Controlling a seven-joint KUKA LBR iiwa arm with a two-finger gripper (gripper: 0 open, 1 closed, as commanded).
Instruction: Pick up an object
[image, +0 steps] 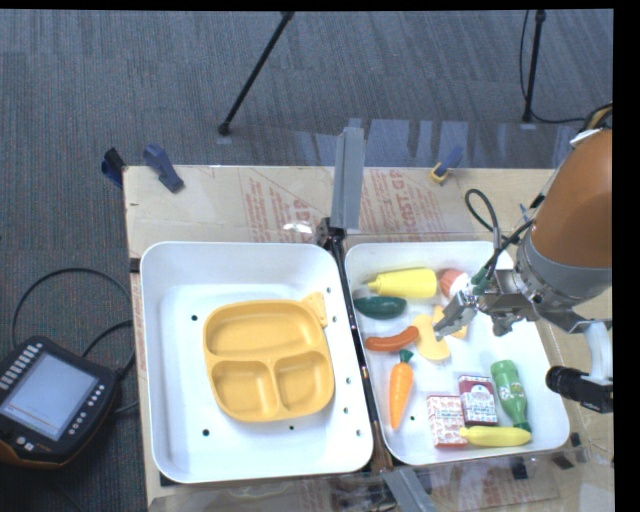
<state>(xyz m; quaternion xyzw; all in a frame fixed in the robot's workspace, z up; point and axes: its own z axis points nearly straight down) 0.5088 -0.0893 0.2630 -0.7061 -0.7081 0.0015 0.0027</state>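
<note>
My gripper (452, 317) is hovering in the right bin (555, 400), just above a pale yellow toy piece (434, 347) beside the orange sausage (391, 340); I cannot tell how far it is opening.

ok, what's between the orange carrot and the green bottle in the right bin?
In the camera view, two small red boxes sit side by side between the carrot and the green bottle, toward the bin's near edge.
</note>
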